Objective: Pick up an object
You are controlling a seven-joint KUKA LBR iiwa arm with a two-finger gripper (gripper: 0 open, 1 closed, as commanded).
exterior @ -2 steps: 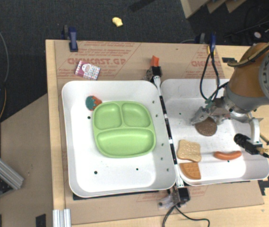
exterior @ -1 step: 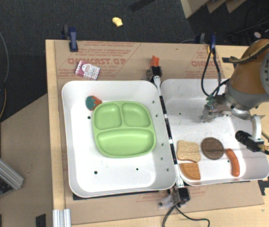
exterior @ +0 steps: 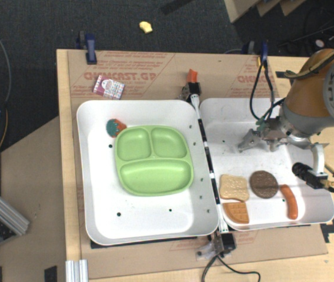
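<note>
The bench (exterior: 155, 69) bears two white bins, left (exterior: 96, 175) and right (exterior: 226, 113), and a small packet (exterior: 108, 87).

Grey arm (exterior: 326, 96) reaches in from right, orange band up, gripper (exterior: 260, 140) low.

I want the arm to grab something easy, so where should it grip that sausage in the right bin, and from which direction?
Probably across the middle of the sausage, coming straight down from above. It lies flat and long, running roughly up and down in the camera view, so the fingers should close on its narrow width from left and right. The round brown patty sits to its left with a small gap, and the bin wall is close on the right.
</note>
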